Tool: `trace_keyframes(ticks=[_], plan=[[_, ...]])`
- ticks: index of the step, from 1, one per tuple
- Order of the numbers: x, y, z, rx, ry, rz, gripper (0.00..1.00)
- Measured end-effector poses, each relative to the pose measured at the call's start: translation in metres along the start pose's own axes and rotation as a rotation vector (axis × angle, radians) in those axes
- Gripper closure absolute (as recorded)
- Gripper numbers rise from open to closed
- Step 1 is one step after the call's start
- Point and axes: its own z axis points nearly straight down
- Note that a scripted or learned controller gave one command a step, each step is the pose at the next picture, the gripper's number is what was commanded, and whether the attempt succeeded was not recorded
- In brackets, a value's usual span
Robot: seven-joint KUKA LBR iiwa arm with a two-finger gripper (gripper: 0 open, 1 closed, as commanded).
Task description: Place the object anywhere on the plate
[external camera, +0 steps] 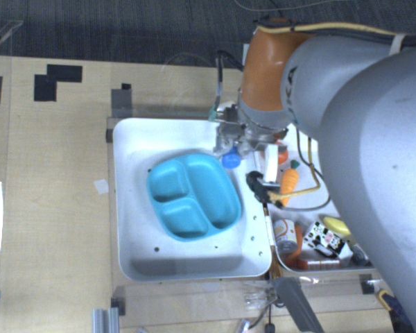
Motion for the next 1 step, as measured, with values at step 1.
trace_keyframes(ticks=[1], plan=[[0.0477,-0.0406,-0.0553,0.000,0.001,0.001,1.00]])
